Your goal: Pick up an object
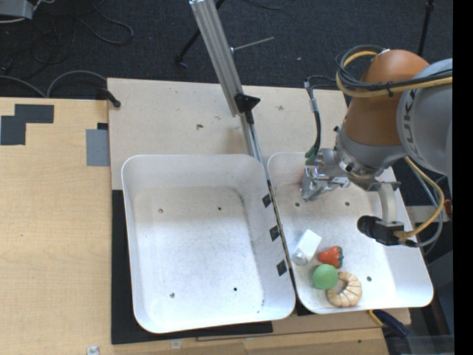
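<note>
Across the arm's grey shell, part of a dark "KUKA" marking is legible. Gripper sits low over the right bin; finger state cannot be determined. White block, red piece, green ball and tan ring lie clustered nearer the camera, apart from it.

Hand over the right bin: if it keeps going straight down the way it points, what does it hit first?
Likely bare bin floor. The hand points down over the upper part of the right bin; the white block, red piece and green ball lie nearer the camera, apparently off that line. Depth is unclear.
</note>
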Robot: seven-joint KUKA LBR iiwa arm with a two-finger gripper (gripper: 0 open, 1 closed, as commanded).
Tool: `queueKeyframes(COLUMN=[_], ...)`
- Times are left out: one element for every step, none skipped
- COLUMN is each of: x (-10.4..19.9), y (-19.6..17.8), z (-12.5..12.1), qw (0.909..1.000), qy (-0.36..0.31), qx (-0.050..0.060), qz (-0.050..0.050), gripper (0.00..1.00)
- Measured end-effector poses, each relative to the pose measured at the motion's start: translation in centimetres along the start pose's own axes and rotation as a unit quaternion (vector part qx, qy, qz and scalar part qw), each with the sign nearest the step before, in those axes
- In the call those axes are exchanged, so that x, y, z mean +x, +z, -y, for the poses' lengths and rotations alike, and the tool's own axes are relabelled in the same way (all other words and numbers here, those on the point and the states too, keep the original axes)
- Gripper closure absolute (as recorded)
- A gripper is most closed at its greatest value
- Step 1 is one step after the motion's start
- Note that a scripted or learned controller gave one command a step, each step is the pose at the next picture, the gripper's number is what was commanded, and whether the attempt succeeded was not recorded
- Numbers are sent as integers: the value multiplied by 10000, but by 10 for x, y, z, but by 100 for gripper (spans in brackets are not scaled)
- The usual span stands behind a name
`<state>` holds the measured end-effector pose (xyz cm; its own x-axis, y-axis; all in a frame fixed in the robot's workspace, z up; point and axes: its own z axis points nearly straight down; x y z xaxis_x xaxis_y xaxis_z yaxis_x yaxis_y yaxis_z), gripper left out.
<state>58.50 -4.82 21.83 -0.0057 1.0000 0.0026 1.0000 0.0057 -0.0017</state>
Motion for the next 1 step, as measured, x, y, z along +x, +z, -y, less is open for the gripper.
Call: queueKeyframes(x=[56], y=[6], z=[-1], qw=[10000], qy=[4], qx=[14], qz=[1], gripper=[100])
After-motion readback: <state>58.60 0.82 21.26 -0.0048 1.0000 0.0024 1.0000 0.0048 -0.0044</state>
